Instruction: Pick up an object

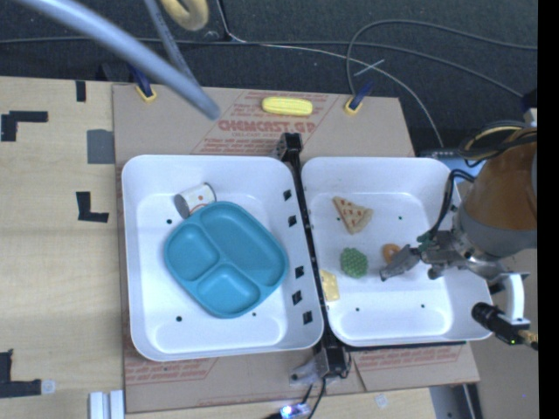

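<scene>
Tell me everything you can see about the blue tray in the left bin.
The blue tray is a rounded, glossy plastic-looking plate with three compartments: two smaller and one larger. It lies flat, turned diagonally, in the middle of the left bin. A small white cup on its side lies at its upper-left edge, seemingly touching.

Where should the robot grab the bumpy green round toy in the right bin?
Probably across its middle, from straight above. The bumpy green round toy is small and lies flat on the right white bin's floor with free space around it, so fingers fit either side. The gripper is already just beside it.
</scene>
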Robot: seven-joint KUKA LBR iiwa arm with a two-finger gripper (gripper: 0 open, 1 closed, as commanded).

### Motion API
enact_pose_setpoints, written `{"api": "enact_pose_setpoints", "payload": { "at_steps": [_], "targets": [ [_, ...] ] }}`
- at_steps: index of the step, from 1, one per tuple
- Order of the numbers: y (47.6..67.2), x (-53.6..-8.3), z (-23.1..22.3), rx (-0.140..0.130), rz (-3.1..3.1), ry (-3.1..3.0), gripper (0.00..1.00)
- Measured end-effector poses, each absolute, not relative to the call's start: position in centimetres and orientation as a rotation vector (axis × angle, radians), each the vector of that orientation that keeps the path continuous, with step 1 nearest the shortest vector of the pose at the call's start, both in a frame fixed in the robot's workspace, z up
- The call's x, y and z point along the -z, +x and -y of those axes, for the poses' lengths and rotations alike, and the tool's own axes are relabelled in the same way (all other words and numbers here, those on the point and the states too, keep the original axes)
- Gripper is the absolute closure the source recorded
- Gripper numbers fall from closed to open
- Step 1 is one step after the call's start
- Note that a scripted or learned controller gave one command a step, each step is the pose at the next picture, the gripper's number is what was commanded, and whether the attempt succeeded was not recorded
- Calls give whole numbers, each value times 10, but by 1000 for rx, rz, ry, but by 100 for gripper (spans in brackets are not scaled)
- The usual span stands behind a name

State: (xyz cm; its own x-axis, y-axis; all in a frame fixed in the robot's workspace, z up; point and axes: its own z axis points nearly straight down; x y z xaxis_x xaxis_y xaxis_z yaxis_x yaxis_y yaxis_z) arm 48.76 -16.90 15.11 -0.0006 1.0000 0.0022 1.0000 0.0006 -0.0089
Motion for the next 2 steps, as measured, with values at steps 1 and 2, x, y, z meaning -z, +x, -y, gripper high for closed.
{"api": "enact_pose_setpoints", "payload": {
  "at_steps": [1,2],
  "targets": [
    [486,-88,166,-4,2221,-2218,0],
    [487,-101,166,-2,2222,-2219,100]
  ]
}}
